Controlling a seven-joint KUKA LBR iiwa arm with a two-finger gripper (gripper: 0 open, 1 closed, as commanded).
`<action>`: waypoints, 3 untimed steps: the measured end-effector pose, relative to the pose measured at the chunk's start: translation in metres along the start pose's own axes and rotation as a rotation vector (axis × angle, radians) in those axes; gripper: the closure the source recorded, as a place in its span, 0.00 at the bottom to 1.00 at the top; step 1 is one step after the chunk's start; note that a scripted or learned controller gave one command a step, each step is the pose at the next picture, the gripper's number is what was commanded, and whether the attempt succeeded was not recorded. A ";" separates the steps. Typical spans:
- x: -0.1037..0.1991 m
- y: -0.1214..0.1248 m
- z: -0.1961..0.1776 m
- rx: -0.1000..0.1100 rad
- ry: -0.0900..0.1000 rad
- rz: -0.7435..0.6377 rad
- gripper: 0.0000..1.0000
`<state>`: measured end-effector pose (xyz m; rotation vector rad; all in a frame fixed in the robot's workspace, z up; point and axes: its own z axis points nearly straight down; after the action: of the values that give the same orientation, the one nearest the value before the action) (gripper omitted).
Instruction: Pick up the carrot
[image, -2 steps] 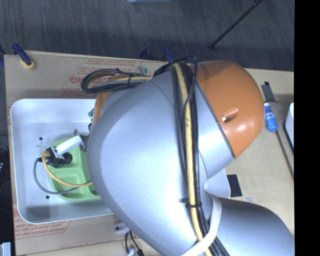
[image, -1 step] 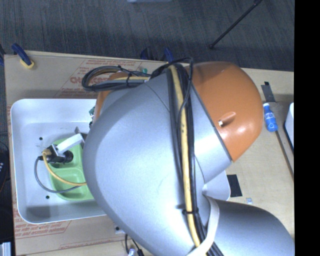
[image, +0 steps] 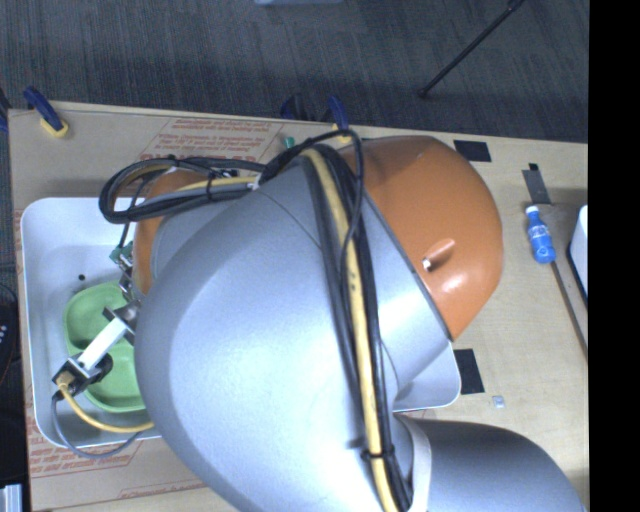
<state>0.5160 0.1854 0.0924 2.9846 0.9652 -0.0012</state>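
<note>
My arm (image: 300, 330) reaches across from the right and its grey bulk covers most of both bins. Its orange band (image: 440, 240) sits high in the view, with a second orange patch (image: 146, 248) over the left bin (image: 40, 250). At the arm's left edge, small metal wrist parts (image: 123, 262) hang above a light green object (image: 88, 315) on the left bin's floor. Whatever lies under the arm is hidden.
Black cables (image: 160, 185) loop off the arm above the left bin. A white connector with a yellow cable (image: 95, 352) hangs over the green object. A corner of the right bin (image: 440, 385) peeks out. A blue-and-white tube (image: 539, 233) lies on the bench at right.
</note>
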 end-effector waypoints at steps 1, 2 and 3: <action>0.000 0.000 -0.010 0.004 -0.004 -0.007 1.00; -0.003 0.001 -0.009 0.002 -0.011 -0.004 0.00; -0.089 0.087 -0.065 -0.006 -0.010 0.108 0.00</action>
<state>0.4949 0.0632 0.1578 3.0243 0.8002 -0.0132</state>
